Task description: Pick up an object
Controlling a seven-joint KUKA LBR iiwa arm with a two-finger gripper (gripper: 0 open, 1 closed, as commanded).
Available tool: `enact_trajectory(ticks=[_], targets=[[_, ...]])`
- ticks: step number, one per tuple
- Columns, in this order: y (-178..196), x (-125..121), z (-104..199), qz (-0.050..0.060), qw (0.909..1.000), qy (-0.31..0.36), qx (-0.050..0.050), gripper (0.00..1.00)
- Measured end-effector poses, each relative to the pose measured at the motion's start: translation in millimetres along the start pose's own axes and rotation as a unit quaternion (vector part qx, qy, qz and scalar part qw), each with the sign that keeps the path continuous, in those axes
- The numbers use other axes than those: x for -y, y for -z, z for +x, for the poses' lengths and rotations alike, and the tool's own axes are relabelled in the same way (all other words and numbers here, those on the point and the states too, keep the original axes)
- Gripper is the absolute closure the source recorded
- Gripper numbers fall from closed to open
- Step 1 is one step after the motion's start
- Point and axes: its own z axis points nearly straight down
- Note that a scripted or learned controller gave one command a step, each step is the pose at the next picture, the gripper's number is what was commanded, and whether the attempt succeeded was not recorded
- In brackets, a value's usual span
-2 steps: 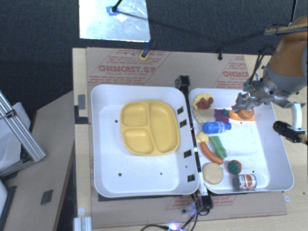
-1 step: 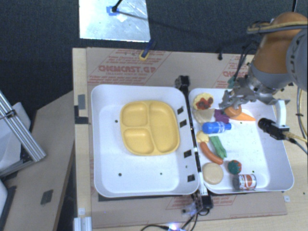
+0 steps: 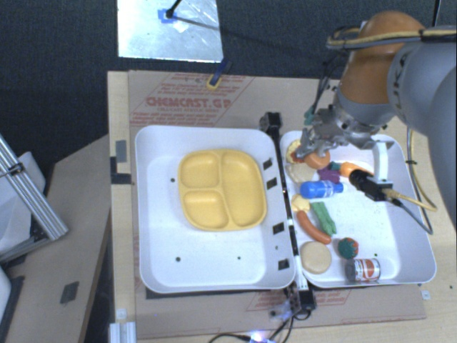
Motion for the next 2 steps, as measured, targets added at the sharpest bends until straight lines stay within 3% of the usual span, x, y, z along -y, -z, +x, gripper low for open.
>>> enact_trajectory(ticks=[1,2], targets=[[-0.3,-17.8,49.4,0.000,1.0000,0.000,0.000,1.00],[0.5,-17.2,70.1,0.000,1.0000,-0.002,0.001,1.00]])
